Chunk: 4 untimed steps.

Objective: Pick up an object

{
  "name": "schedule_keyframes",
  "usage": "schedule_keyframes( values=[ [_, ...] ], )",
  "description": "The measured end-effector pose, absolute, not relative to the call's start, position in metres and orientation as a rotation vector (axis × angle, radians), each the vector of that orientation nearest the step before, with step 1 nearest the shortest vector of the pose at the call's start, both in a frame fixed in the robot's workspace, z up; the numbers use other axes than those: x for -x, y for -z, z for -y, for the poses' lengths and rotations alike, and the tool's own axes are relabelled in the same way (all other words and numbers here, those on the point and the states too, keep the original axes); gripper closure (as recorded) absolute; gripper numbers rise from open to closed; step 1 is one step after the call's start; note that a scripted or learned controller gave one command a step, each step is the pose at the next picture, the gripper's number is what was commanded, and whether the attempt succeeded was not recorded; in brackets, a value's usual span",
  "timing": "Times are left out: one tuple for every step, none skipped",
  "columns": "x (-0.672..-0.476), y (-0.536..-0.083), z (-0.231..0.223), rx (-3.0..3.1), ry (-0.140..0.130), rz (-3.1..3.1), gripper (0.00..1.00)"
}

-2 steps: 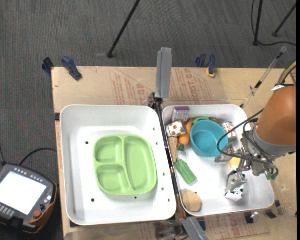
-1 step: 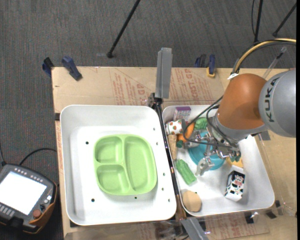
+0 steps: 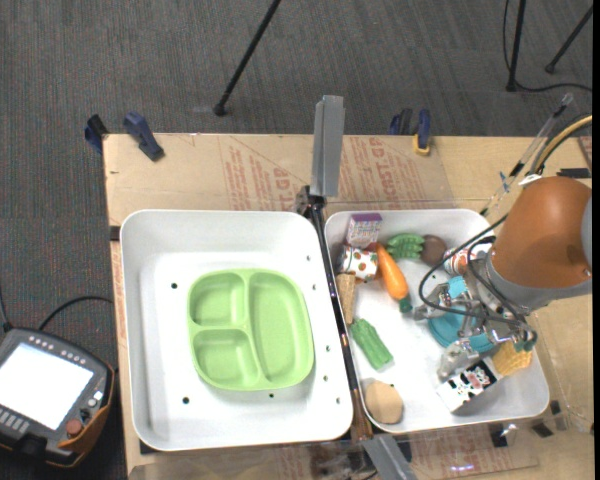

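The right bin (image 3: 500, 223) holds several toy foods: an orange carrot (image 3: 392, 274), a green cucumber (image 3: 372, 344), a tan egg-shaped piece (image 3: 383, 401), a purple box (image 3: 363, 228), a cone (image 3: 345, 294), a teal piece (image 3: 448, 325), a yellow waffle piece (image 3: 514, 359) and a black-and-white carton (image 3: 470, 384). My gripper (image 3: 468, 346) hangs low over the bin's right side, between the teal piece and the carton, just above the carton. The orange wrist band (image 3: 545, 233) hides part of the bin behind it.
The left bin (image 3: 145, 268) holds a light green divided plate (image 3: 250, 328). A grey post (image 3: 328, 153) stands at the back between the bins. Clamps sit on the bench's far edge, and a tablet (image 3: 40, 383) lies at the lower left off the bench.
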<state>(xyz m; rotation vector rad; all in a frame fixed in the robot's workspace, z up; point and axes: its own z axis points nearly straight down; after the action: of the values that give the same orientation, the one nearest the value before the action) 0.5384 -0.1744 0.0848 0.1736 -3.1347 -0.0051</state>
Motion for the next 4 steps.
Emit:
schedule_keyframes(
  values=[
    [-0.581,-0.085,0.136,0.037,0.004,3.14,0.0],
    [-0.609,-0.085,0.1,0.039,0.002,3.139,0.0],
    [-0.547,-0.085,0.151,-0.073,0.002,3.138,0.0],
    [-0.612,-0.085,0.107,0.049,0.004,3.14,0.0]
  ],
)
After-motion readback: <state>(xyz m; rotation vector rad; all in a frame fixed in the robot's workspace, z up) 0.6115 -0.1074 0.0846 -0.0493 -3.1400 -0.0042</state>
